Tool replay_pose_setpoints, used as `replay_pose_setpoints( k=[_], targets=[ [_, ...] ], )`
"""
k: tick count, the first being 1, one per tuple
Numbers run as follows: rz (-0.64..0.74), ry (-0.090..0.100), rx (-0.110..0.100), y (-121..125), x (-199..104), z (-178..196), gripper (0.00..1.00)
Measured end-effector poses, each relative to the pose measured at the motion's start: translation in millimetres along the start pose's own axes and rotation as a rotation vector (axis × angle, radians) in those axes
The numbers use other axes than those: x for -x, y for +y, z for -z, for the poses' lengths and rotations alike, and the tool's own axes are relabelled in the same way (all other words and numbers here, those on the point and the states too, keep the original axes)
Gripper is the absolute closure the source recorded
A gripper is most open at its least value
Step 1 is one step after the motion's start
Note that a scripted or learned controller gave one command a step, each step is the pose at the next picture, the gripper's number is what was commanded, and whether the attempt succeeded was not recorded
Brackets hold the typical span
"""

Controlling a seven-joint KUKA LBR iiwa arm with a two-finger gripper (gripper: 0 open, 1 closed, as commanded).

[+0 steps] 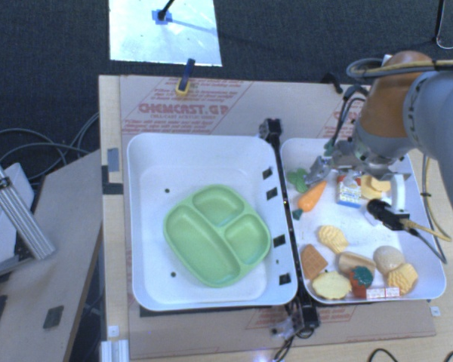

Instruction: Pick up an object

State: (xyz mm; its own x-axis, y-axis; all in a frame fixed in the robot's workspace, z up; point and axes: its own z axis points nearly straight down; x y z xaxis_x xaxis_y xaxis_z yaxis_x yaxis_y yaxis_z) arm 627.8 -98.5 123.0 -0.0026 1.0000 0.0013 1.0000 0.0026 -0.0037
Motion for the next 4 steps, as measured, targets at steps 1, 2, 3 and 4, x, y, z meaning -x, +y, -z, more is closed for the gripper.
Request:
replay_pose_setpoints(
  k=[1,2,3,4],
  targets=[
    [-0.001,-0.001,0.007,2,-1,-38,0.0],
    [-0.002,-0.001,0.011,3,-1,-26,1.0],
    [0.001,-0.003,0.011,13,5,25,1.0],
    [-0.002,-0.003,0.011,11,13,87,1.0]
  ],
)
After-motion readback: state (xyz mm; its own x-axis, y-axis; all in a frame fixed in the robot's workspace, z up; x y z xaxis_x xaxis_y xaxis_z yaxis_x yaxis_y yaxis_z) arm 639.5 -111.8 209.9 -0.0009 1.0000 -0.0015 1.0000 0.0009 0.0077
